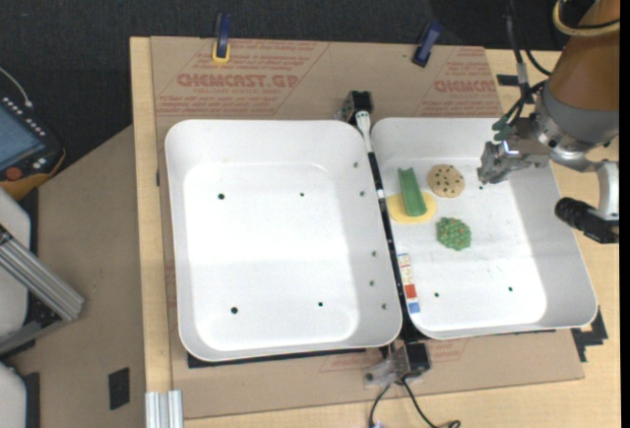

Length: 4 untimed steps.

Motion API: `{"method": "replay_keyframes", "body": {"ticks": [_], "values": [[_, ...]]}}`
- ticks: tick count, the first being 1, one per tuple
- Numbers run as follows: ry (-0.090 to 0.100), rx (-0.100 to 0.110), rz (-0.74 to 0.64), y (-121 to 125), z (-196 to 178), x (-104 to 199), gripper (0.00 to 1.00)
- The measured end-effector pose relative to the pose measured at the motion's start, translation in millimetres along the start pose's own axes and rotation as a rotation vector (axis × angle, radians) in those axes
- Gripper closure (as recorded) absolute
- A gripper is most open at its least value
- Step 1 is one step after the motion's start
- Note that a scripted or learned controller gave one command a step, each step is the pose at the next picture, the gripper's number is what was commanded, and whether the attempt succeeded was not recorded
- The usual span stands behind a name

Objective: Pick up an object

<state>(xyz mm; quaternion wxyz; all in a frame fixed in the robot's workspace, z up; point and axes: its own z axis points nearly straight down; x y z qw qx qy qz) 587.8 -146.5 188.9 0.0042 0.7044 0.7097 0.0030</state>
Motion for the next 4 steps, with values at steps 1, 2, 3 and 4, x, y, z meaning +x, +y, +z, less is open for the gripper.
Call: {"method": "replay_keyframes", "body": {"ticks": [1,2,3,4], "values": [[0.004,0.017,0.013,-89,4,-17,1.00],[0.001,0.005,0.003,-40,-11,28,1.00],[0.004,0.016,0.009,-77,21,31,1.00],[0.001,0.001,0.001,-41,-59,94,1.00]]}}
